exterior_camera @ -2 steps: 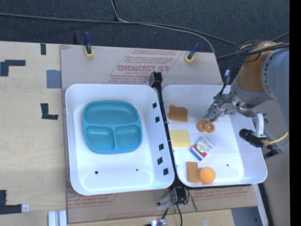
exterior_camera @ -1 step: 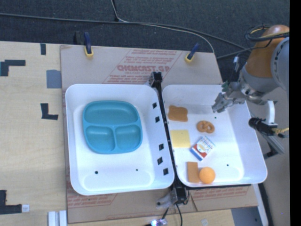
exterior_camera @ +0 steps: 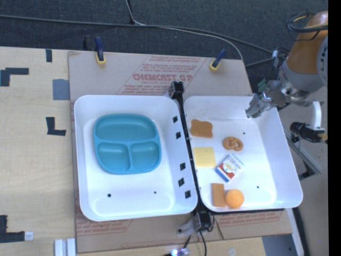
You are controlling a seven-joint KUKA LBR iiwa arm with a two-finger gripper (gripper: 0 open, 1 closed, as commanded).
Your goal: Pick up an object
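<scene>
The right bin [exterior_camera: 266, 143] holds a brown toast slice [exterior_camera: 201, 128], a pretzel [exterior_camera: 233, 143], a yellow cheese square [exterior_camera: 204, 157], a small red, white and blue carton [exterior_camera: 229, 167], a tan cracker [exterior_camera: 217, 194] and an orange ball [exterior_camera: 234, 198]. My gripper [exterior_camera: 254, 109] hangs over the bin's far right corner, up and right of the pretzel. Nothing shows between its fingers, and their spacing is unclear from this angle.
The left bin [exterior_camera: 85, 185] carries a blue divided plate [exterior_camera: 127, 143]. Black clips run along the seam between the bins [exterior_camera: 182, 143]. Two clamps [exterior_camera: 99, 51] pin the cardboard sheet at the back. A cable crosses the dark floor behind.
</scene>
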